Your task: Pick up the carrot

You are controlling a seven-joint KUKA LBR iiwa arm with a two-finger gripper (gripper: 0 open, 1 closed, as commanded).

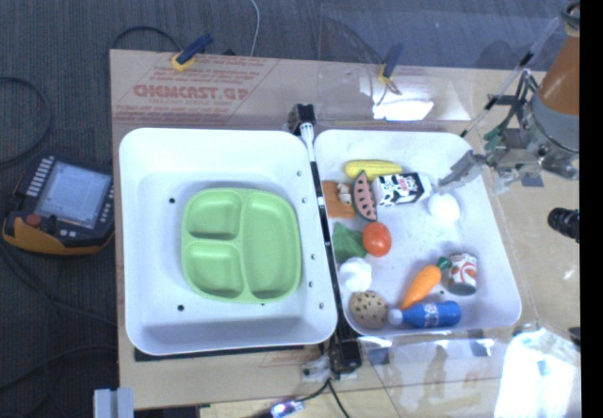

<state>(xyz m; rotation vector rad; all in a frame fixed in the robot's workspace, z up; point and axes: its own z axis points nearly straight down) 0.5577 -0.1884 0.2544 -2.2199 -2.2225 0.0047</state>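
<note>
The blue bottle sits beside our small, hard, light carrot; we should pinch its fat middle; the gripper state is unclear.

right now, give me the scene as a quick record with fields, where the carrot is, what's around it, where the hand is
target: small orange toy carrot with green top, lying in the right white bin
beside it: red-and-white round toy to its right, blue bottle below, brown cookie to its left
hand: metal two-finger hand over the bin's upper right, near the white egg, apart from the carrot
left bin: green divided plate
</note>
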